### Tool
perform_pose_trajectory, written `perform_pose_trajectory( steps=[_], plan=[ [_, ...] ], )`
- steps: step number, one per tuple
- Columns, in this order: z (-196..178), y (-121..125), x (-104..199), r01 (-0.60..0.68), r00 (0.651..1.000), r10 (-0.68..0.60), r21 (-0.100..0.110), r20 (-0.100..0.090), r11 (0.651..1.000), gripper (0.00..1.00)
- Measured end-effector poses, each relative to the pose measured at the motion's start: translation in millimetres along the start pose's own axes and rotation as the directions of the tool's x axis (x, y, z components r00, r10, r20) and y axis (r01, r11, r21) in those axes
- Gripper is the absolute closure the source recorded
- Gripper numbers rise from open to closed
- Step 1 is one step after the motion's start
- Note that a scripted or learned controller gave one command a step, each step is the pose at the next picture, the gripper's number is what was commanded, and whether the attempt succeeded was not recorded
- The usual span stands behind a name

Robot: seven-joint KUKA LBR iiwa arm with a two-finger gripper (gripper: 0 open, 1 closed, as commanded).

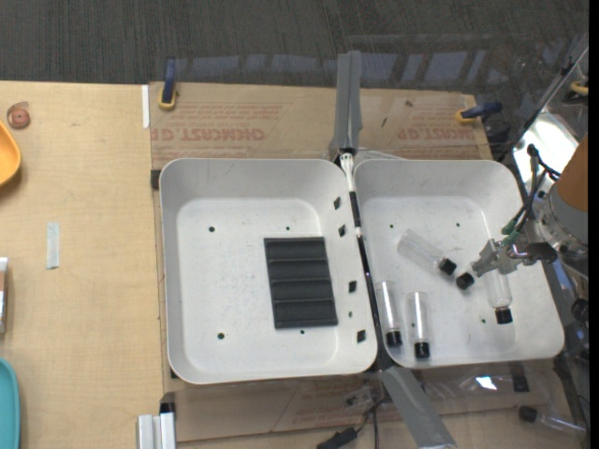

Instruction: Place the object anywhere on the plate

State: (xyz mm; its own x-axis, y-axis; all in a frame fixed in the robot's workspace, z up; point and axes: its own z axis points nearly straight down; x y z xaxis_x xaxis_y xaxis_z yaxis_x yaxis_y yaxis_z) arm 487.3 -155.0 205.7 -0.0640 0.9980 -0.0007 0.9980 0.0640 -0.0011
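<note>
A black ridged plate (301,283) lies flat in the middle of the left bin (187,251). Several clear vials with black caps lie in the right bin (440,195): one tilted (418,248) near the middle, two side by side (403,314) at the front left, and one (500,295) at the right. My gripper (483,264) reaches in from the right, low over the right bin, between the tilted vial and the right-hand vial. A small black piece (463,281) sits just at its tip; I cannot tell whether it is a cap or part of the gripper.
A raised divider (354,223) with black clips separates the two bins. Cardboard (243,124) lies under and behind them. The wooden bench (75,251) to the left carries small items at its left edge. Cables and arm hardware (552,204) crowd the right side.
</note>
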Motion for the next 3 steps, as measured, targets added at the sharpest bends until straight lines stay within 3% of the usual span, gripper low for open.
perform_pose_trajectory(
  steps=[1,2,3],
  plan=[
    [-1,70,63,0.036,0.999,-0.036,0.002,0.001,0.999,1.0],
    [15,19,137,0.46,0.888,-0.46,0.002,-0.001,0.888,1.0],
    [15,43,223,0.467,0.884,-0.467,0.002,0.0,0.884,1.0]
  ],
)
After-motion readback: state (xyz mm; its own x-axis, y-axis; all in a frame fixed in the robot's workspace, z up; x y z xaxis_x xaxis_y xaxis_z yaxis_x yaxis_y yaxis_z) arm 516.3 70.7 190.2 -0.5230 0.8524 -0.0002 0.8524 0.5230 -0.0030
